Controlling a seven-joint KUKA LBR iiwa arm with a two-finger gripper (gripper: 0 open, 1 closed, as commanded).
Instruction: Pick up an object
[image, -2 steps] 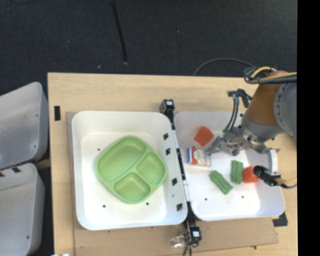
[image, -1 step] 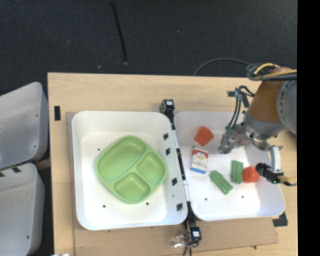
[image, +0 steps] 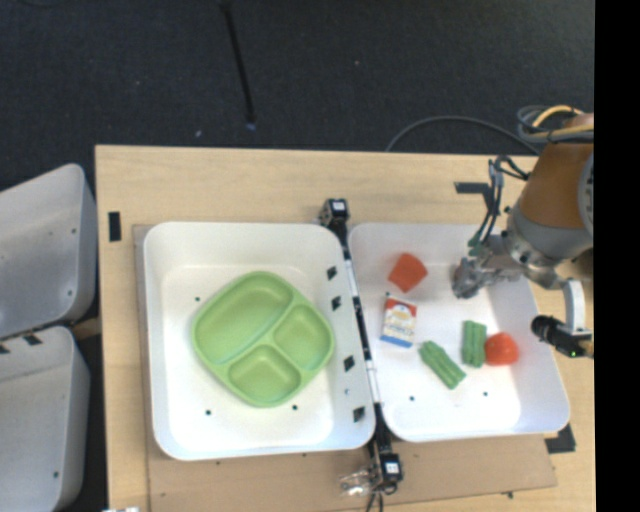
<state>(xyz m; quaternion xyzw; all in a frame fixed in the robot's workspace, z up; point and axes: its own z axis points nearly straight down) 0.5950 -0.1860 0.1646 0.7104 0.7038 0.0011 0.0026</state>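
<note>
Cam view: we read this as the approach step, nothing lifted yet; gripper (image: 468, 280) hangs low over the right bin (image: 540, 400) at mid-right of frame, and we cannot tell its state. Nearest candidate is the orange-red block (image: 407, 271), just left of it, w/ a small card box (image: 398, 323) below that, two green pieces (image: 441, 363) and a red piece (image: 501, 349) toward lower right. Next move, in our judgement, needs centring over one item and a straight descent; green divided plate (image: 262, 338) sits in the left bin (image: 170, 420), mid-left.

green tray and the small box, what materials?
Tray: looks like moulded plastic, matte to satin, given its uniform lime colour and smooth rounded compartments. Box: probably printed cardboard, with flat faces, crisp edges and coloured graphics on white. Too small to be sure.
</note>
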